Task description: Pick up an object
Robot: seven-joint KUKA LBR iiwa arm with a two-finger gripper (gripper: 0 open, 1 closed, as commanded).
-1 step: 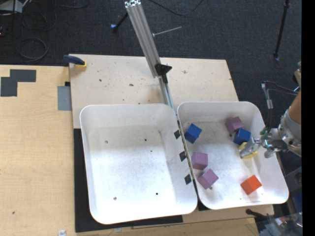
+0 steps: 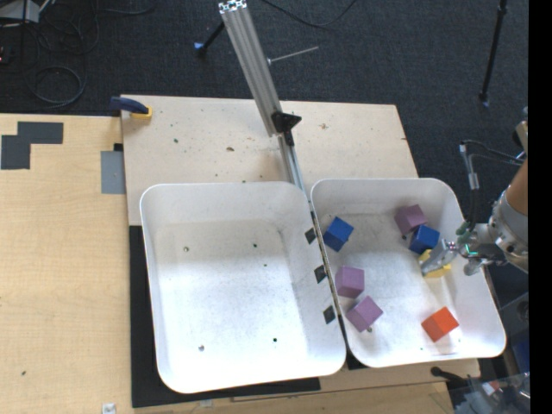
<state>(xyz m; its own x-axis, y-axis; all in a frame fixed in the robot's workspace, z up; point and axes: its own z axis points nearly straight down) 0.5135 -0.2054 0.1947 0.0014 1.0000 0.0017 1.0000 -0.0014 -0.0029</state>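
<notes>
Bench: right bin (image 2: 470, 222) holds blocks | gripper (image 2: 450, 254) low over yellow block (image 2: 437, 271) beside blue cube (image 2: 423, 239) | you can't tell its opening | pick not done, lift remains

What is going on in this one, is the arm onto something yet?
The gripper has reached into the right bin from its right side, low over a small yellow block beside a blue cube. Nothing is visibly lifted. Three purple cubes, another blue cube and an orange cube lie loose in that bin.
</notes>
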